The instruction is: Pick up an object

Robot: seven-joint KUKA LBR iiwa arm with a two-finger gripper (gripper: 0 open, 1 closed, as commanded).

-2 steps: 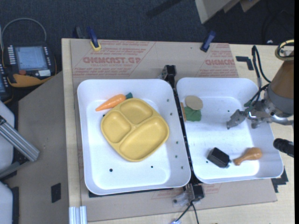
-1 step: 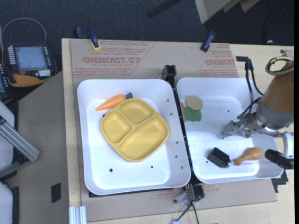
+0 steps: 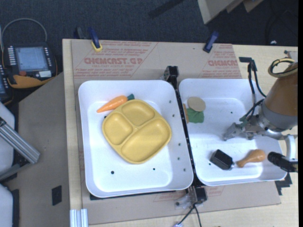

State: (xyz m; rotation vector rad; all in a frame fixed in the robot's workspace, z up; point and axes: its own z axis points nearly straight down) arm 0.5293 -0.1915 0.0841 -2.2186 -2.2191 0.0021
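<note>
White left bin with yellow tray, carrot, right bin with drumstick, claw state unclear.

The scene was lit brightly and evenly from above. The two white bins were rendered near overexposure, with slight glare on their rims. Soft, short shadows were cast beneath the yellow plate and along the bin walls. The dark floor beyond the surface was left dim. Focus was moderately sharp; slight softness was seen towards the frame edges.
</note>
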